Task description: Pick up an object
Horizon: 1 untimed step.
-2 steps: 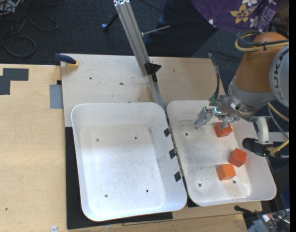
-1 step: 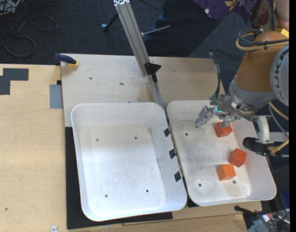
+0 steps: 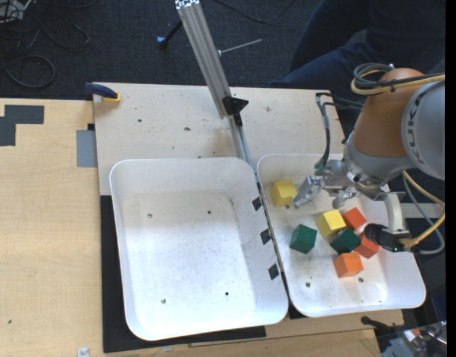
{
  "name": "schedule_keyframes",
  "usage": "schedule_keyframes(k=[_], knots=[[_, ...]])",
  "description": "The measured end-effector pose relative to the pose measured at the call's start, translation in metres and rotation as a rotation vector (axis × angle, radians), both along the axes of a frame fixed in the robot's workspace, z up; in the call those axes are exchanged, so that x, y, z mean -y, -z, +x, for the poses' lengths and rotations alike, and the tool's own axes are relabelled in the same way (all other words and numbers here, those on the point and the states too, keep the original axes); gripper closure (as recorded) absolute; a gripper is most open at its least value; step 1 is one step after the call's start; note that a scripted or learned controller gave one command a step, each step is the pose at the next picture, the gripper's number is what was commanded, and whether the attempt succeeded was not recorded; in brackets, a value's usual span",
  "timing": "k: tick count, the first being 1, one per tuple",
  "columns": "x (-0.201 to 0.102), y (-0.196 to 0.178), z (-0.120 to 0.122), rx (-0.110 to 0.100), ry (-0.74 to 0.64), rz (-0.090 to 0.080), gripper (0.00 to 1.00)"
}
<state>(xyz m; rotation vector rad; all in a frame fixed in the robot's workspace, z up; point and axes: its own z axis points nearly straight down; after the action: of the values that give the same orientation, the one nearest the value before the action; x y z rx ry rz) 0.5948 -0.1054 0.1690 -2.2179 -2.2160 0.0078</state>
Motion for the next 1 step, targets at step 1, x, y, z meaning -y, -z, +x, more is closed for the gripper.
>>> schedule_keyframes(k=[1], knots=[[0.0033,0.0412,-0.0028,0.009,0.000,-0.002,0.00]])
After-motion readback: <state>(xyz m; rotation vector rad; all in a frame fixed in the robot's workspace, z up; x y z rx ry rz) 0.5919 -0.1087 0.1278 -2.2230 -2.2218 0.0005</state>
